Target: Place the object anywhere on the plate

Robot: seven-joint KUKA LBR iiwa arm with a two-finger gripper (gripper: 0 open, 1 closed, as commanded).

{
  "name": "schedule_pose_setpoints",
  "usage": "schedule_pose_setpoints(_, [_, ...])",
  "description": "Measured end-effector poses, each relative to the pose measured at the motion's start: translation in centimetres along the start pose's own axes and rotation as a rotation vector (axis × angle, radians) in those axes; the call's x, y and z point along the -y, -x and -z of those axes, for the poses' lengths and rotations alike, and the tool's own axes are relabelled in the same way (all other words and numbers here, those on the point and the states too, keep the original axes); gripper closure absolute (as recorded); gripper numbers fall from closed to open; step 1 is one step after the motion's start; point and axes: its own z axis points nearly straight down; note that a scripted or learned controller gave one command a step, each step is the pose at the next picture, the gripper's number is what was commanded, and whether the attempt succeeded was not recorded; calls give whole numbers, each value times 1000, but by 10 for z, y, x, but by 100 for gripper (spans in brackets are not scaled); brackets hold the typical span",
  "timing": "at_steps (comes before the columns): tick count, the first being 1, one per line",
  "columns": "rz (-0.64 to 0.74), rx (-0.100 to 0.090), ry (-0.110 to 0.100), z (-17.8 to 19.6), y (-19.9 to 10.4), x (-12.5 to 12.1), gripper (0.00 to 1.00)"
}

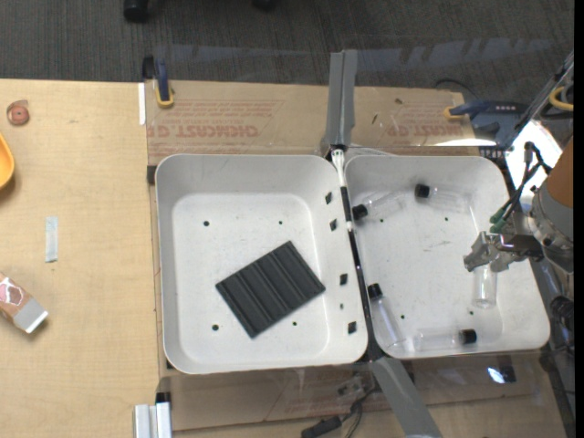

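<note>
Place: looking like a robotics lab set inside an office room.
Floor: grey carpet (383, 16) is running behind the tabletop (73, 181), with chair castors (137, 7) sitting on it.
Rig: 2 white bins (169, 245) are lying on clamped cardboard (237, 121).
Arm: cabled robot wrist (547, 217) is reaching in.

Bench (73, 336) w/ cardboard sheet (274, 121); 2 white bins: left bin (182, 336), right bin (520, 336).

Dark ribbed plate (270, 288) lies in left bin (182, 190); claw (484, 255) over right bin (438, 176).
</note>
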Motion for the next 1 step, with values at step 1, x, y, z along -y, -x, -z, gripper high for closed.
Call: schedule_pose_setpoints(1, [304,0,-1,-24,-74,-71,100])
